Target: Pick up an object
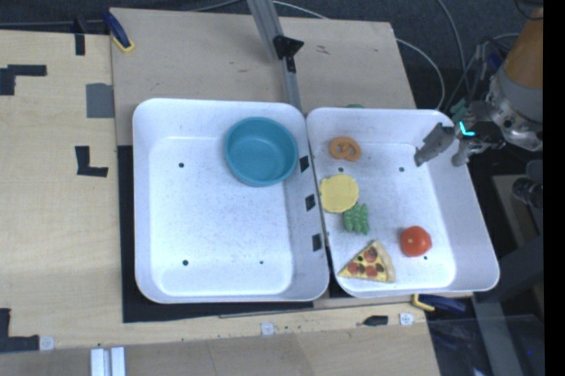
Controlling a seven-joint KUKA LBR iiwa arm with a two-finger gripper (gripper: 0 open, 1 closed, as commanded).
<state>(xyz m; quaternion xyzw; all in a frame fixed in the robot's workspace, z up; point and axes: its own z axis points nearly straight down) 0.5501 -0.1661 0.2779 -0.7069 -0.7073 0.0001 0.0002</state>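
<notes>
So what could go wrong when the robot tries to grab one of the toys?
1. The gripper sits at the right bin's far right rim, so it might bump that wall going down.
2. The yellow disc and green piece touch, so grabbing one could push the other.
3. The pizza slice lies flat near the bin's corner, so the fingers may slide over it.

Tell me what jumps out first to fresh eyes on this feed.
The blue bowl dominates the left bin, near its top right corner. The right bin holds toy food: a pizza slice and a tomato near the front. The end effector hovers at that bin's upper right edge.
</notes>
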